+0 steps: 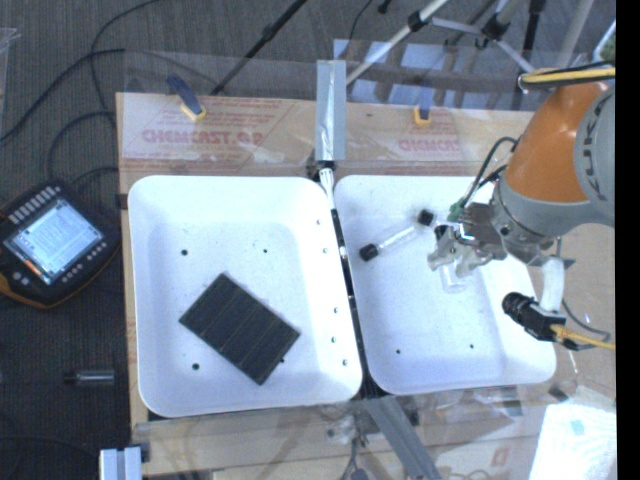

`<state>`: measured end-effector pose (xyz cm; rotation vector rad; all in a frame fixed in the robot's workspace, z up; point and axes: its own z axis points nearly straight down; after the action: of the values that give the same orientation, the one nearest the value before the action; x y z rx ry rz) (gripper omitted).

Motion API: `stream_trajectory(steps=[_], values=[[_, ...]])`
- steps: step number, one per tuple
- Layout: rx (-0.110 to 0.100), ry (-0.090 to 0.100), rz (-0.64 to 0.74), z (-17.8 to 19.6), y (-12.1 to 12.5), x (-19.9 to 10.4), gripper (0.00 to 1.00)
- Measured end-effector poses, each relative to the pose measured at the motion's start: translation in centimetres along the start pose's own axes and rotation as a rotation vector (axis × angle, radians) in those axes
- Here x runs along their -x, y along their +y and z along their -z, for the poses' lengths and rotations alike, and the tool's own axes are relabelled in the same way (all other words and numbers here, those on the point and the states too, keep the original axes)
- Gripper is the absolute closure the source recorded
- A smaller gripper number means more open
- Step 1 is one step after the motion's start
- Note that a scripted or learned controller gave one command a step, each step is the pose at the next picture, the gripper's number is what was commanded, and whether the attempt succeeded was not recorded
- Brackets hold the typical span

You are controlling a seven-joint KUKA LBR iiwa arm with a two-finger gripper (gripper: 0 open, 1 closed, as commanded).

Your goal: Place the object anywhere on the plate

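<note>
On the bench, two white bins sit side by side, their inner rims touching along a dark seam. Left bin point(160, 218): holds one dark, ribbed, square plate point(240, 328), lying flat and turned cornerwise, in the lower middle of the floor, apart from every wall. Right bin point(400, 358): holds one object point(397, 236), a slim clear tube with a black cap at each end, lying flat and slanted, its lower cap near the seam and its upper cap toward the arm. Object and plate lie well apart, in separate bins. Arm point(565, 153): grey with an orange band, reaching in from the right over the right bin's right half. Gripper point(455, 260): hangs over the right bin, just right of the tube's upper cap and a little below it; whether it touches the tube cannot be told. Jaws: too small and blurred to judge how far apart they stand; nothing can be seen between them. Beside the bench, on the floor at left: a pendant point(50, 240) with a lit screen, its cable trailing off.
</note>
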<state>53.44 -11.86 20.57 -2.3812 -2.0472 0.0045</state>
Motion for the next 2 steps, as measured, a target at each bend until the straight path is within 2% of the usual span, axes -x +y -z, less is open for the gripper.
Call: stream_trajectory(steps=[1,2], values=[[0.000,0.001,0.344,-2.3,2.5,-7.7,1.00],[0.001,0.000,0.418,-2.3,7.0,-18.1,1.00]])
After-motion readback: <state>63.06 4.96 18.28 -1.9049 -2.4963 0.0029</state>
